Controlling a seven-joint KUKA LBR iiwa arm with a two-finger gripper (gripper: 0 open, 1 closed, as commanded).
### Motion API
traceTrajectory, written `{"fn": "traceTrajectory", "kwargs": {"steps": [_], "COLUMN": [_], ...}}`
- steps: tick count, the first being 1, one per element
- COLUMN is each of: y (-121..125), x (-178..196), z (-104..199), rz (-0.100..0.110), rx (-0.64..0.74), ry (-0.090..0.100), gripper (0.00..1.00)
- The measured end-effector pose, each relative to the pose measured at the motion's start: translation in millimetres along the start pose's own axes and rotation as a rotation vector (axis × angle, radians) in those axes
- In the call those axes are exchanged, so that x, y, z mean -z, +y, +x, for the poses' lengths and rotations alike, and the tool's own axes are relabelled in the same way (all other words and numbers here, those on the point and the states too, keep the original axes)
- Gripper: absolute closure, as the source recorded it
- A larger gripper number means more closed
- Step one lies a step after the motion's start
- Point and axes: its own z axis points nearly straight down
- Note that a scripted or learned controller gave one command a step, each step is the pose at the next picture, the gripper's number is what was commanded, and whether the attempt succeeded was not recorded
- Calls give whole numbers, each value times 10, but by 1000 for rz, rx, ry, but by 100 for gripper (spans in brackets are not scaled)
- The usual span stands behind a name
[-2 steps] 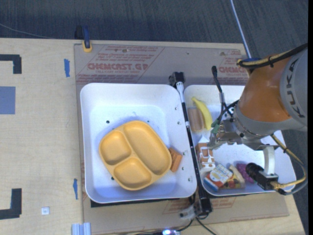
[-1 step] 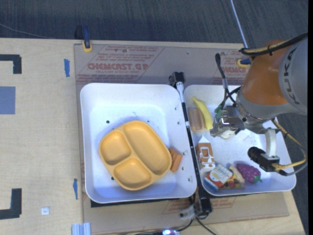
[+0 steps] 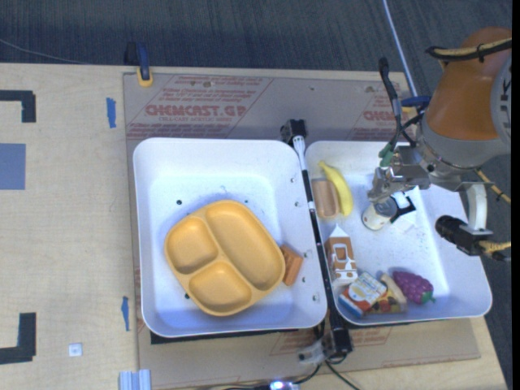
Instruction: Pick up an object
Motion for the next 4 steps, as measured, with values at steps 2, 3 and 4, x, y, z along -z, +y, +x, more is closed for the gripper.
{"fn": "traceTrajectory", "kwargs": {"steps": [2, 3, 4], "y": [-751, 19, 725], "x": [-175, -463, -459], "z": [580, 397, -89], "rz": [3, 0, 0], "rx": [0, 0, -1], "ry": [1, 0, 0], "gripper": [100, 100, 100]}}
